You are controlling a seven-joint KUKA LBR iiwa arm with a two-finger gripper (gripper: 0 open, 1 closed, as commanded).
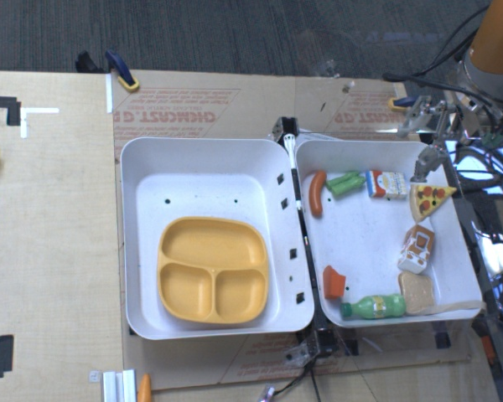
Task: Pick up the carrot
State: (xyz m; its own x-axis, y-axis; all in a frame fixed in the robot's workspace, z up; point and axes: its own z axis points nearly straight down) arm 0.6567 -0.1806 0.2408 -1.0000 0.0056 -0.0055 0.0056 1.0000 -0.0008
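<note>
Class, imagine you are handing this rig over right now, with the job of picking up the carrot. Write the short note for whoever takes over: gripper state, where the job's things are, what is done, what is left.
Gripper: at the far right corner of the right bin, just above the pizza slice. Nothing shows between its fingers; open or shut cannot be told.
Carrot: short orange piece lying by the right bin's left wall, near side, just above the green bottle.
Done: nothing yet; the carrot lies in the bin, apart from the gripper.
Left: cross the bin to the carrot, grasp it, lift it.
</note>
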